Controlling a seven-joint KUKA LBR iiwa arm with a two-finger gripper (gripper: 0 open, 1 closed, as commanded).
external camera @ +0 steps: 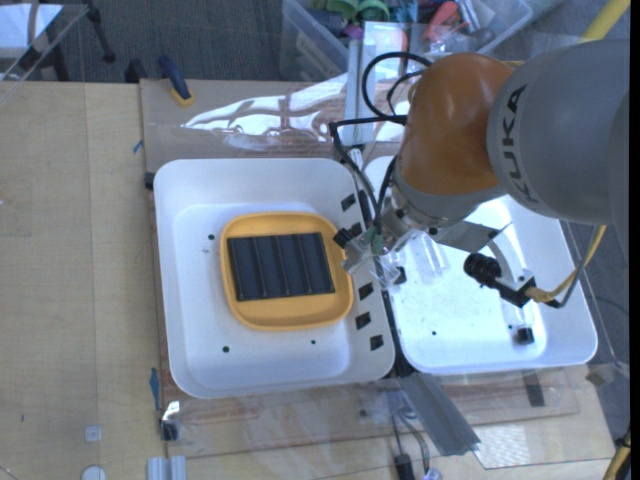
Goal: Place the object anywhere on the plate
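- Camera view, front edge first: two white bins are parked side by side on the bench. That way stuff can be lifted out of one and dropped in the other.
- A small black piece (523, 335) is left lying in the right bin (470, 328), near its front right corner and well apart from everything else.
- A row of little black tabs (376, 342) is stuck along the left bin's right-hand edge, probably as markers. Nothing can be read on them.
- A yellow plate (285, 318) is set flat in the middle of the left bin (260, 363), so it can be reached from above.
- A black ribbed slab (280, 266) is seen lying flat on the plate's centre, inside the rim. If that's the object, the job looks done, but it could just be part of the plate.
- The gripper (385, 258) is held low, just beside the plate's right rim, over the seam between the bins. Whether the jaws are open or clamped can't be told, and nothing can be made out between them.
- "KUKA" can be read running down the grey arm (560, 118), next to the orange band.
- A clear tub of colourful toys (300, 13) is stashed behind the bench, out of the way. No labels can be read there.
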